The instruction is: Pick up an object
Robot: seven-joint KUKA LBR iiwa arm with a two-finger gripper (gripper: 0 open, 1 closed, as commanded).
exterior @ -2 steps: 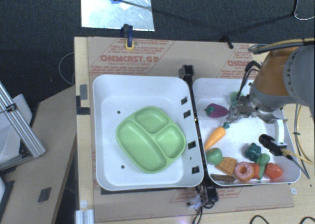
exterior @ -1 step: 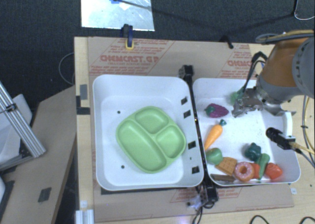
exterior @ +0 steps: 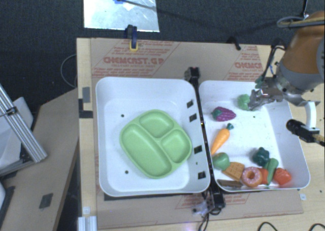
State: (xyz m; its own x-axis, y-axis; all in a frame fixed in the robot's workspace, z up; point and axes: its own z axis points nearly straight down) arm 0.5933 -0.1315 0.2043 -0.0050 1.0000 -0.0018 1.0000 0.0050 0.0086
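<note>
The arm (exterior: 304, 47) was a thick, rounded limb with a broad orange band across its upper section and smooth grey casing below it. A thin dark cable looped off its left side beside the orange part. At the lower end sat a compact gripper (exterior: 259, 98) of dull silver metal with small blocky parts. A black, stubby cylindrical fitting (exterior: 300, 129) jutted out beneath the grey casing, next to a white piece.

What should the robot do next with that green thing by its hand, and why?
Probably ease down onto the small green toy and close on it. The gripper sits right beside that toy near the far side of the right bin, and nothing shows it lifted yet.
</note>
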